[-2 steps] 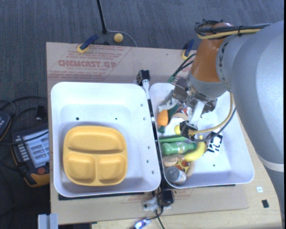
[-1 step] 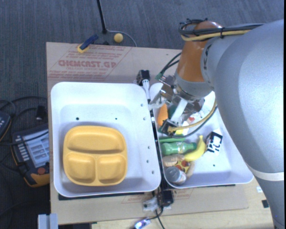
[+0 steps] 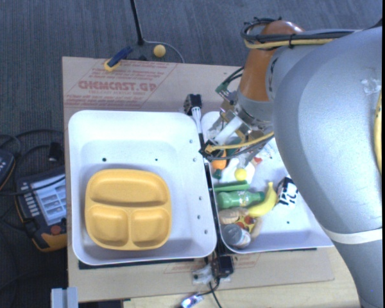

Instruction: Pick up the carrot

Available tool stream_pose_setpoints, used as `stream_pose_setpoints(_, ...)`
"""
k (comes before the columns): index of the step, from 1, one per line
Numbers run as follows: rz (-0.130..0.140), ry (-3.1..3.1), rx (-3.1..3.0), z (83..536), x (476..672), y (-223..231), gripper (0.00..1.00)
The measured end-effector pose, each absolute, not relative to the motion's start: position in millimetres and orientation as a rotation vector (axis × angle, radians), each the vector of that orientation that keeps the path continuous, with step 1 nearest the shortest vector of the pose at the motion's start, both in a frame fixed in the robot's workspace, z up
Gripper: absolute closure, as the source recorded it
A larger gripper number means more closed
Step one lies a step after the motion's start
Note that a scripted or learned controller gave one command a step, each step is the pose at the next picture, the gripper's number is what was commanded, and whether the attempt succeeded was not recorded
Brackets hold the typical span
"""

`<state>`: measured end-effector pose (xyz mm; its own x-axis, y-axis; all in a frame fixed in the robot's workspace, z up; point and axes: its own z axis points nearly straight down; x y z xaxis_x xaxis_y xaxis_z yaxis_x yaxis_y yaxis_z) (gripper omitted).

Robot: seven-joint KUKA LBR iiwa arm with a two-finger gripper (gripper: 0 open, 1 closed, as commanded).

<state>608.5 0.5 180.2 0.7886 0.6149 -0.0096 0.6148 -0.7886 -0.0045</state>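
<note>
A small orange piece that looks like the carrot [image 3: 217, 166] lies at the left wall of the right bin [image 3: 289, 236], mostly hidden among other items. My gripper [image 3: 223, 135] hangs low over the bin's far left corner, just above and behind the carrot. Cables and the wrist cover its tip. I see nothing clearly held in it.
Beside the carrot sit a small yellow ball [image 3: 241, 174], a green bottle [image 3: 234, 199], a banana [image 3: 266, 199] and a can [image 3: 235, 235]. The left bin [image 3: 102, 130] holds a yellow divided tray [image 3: 128, 207]. The big grey arm [image 3: 333, 120] covers the right bin's right half.
</note>
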Motion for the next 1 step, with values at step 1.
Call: stream_pose_setpoints(1, 0.018, -0.866, -3.019, 180.9, 562.8, 7.4, 0.00)
